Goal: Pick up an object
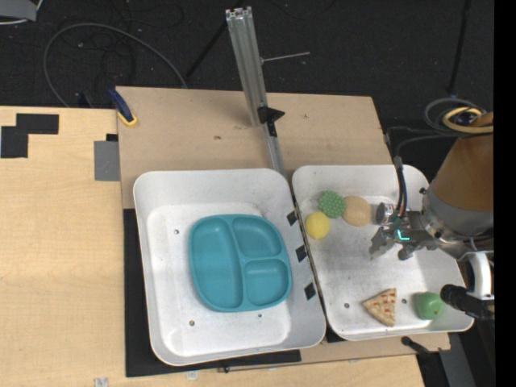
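Hovering over the right bin (pixel 355 297), the jaws (pixel 393 247) look released, grasping nothing; the approach is in hand. Nearest, toward the bin's far edge, lies the tan ball (pixel 355 210); next comes a descent onto it.

Gripper (pixel 389 243) at frame right, over right bin (pixel 355 297), w/ nothing between fingers. Upper left of that bin: green ball (pixel 330 202), tan ball (pixel 355 210), yellow ball (pixel 317 226). Lower right: pizza slice (pixel 381 305), green obj (pixel 428 305). Left bin (pixel 161 297): teal divided tray (pixel 239 261).
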{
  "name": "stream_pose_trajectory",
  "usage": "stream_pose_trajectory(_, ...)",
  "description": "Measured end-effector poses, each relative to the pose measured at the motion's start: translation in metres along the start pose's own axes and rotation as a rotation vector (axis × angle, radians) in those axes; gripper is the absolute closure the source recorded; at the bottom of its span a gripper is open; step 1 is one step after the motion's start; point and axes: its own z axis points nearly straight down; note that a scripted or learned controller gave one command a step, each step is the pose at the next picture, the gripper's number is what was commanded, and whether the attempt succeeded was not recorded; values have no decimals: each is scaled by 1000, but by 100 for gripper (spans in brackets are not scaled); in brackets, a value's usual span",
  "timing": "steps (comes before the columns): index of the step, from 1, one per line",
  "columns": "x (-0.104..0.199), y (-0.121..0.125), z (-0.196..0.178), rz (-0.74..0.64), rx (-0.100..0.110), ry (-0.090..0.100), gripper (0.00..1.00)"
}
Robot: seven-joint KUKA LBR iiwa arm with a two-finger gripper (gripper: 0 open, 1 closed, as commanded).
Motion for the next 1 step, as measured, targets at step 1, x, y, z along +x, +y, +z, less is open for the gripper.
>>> stream_pose_trajectory(1, 0, 1, -1, 0, -3, -1, 0)
